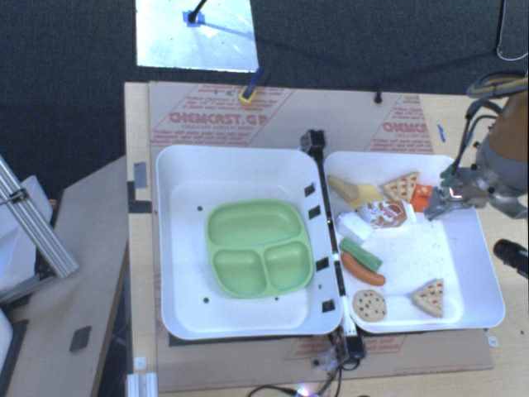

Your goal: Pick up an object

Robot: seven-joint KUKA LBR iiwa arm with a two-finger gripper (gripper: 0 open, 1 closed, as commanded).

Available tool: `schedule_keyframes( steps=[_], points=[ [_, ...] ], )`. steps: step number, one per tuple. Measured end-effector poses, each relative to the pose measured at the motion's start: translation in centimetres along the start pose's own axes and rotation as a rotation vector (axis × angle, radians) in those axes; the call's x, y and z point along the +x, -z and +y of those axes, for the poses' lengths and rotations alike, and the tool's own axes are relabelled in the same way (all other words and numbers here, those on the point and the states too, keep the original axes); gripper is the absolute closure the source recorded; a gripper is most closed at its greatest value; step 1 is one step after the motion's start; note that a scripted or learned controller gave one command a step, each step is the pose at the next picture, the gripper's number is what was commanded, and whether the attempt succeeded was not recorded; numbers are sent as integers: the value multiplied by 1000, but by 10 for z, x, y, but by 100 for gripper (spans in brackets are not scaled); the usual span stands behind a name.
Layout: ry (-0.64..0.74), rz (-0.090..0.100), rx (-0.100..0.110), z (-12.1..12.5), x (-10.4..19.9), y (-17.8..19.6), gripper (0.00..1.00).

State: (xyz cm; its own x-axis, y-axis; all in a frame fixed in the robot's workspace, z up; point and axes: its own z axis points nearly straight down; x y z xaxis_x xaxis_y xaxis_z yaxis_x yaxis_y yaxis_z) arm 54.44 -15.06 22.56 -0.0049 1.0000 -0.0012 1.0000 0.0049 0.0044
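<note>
The right bin point(413, 251) holds several toy foods. At its back lie a yellow piece point(350, 191), a pizza slice point(402, 186) and a small red-orange block point(421, 197). A white packet with a red ring point(381, 214) lies mid-bin, with a green stick point(359, 254) and an orange sausage point(364, 272) below it. A cookie point(369, 305) and a second pizza slice point(430, 297) sit near the front. My gripper point(438, 203) hangs low at the bin's back right, right beside the red-orange block.
The left bin point(183, 190) holds a green three-compartment plate point(256, 247). A black clipped divider point(324, 222) runs between the bins. The arm's grey body point(504, 164) stands over the right bin's right edge. The right bin's middle right floor is bare.
</note>
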Motion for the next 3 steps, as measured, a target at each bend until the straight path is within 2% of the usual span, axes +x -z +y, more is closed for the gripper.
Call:
schedule_keyframes(
  steps=[1,3],
  points=[
    [5,3,3,15,52,-9,100],
    [5,3,0,67,148,4,100]
  ],
)
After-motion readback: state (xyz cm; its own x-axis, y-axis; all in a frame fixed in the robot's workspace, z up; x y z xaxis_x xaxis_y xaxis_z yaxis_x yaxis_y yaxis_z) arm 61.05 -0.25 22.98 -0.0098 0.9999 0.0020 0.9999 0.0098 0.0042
